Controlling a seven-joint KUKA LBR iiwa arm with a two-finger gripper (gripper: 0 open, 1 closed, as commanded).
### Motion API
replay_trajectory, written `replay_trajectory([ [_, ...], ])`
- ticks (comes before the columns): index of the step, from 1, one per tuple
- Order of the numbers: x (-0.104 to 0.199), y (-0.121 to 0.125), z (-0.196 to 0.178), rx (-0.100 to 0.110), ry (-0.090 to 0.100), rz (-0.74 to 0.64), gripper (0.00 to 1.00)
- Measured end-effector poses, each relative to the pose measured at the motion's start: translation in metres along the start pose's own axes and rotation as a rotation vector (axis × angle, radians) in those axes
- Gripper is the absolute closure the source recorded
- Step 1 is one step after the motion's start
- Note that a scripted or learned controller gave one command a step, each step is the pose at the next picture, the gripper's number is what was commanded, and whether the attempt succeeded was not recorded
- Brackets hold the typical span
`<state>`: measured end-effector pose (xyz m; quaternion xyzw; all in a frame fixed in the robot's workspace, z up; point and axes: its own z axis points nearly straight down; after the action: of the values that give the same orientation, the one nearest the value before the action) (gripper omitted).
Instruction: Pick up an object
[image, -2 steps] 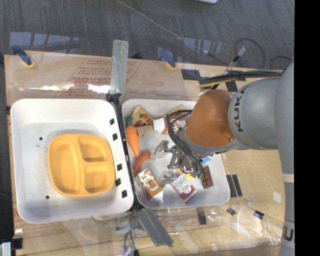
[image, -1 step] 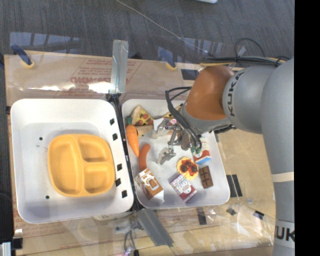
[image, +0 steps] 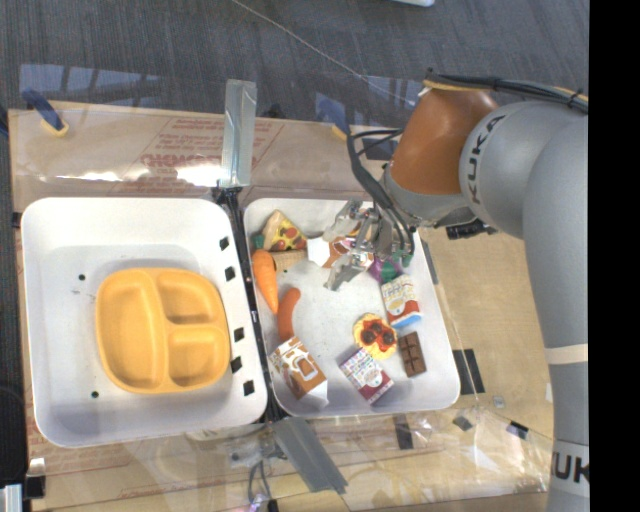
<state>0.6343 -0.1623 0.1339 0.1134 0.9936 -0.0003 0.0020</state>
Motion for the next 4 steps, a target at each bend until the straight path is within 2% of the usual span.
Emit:
replay_trajectory([
  [1,-0.004,0.035,0.041,0.001,0.003,-0.009,0.0],
  [2,-0.007,-0.019,0.014,0.001,0.0,0.087,0.0],
  [3,0.009,-0.05,0.039,-0.001,0.001,-0.135,0.0],
  [4,0.009,-0.008,0.037,-0.002,0.004,-0.025,0.0],
])
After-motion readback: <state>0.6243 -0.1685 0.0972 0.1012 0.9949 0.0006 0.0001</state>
